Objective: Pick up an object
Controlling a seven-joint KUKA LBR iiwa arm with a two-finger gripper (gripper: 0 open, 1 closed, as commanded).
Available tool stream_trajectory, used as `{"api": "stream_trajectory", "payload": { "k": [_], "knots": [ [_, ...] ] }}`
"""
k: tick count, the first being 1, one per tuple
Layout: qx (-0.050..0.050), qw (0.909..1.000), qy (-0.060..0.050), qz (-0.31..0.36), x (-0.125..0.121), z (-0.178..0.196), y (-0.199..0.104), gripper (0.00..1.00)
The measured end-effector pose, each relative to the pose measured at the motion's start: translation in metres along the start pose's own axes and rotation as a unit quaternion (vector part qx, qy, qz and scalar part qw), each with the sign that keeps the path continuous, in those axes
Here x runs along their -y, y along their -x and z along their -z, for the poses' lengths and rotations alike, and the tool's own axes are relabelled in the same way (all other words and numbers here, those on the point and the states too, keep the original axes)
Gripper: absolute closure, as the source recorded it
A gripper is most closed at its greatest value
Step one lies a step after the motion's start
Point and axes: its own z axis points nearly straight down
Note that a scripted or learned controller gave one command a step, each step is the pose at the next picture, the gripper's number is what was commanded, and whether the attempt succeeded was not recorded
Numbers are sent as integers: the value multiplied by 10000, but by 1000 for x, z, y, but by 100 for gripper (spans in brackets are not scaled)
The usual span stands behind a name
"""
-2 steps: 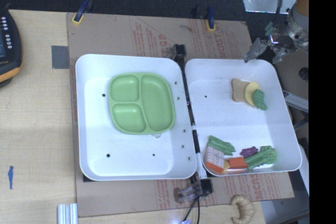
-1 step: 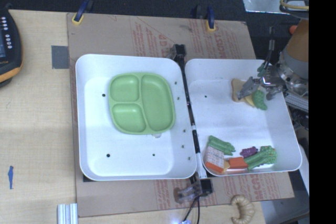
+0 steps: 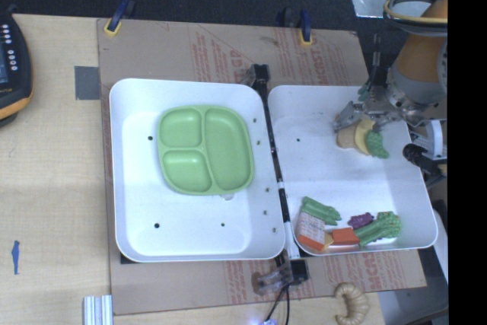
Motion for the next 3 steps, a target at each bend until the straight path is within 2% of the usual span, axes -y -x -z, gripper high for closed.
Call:
{"api": "stream_trajectory", "payload": {
  "k": [1, 2, 3],
  "knots": [
    [1, 10000, -4, 3, 1, 14, 0, 100],
    [1, 10000, -7, 3, 2, 14, 0, 0],
    [-19, 10000, -32, -31, 40, 18, -14, 0]
  ]
}}
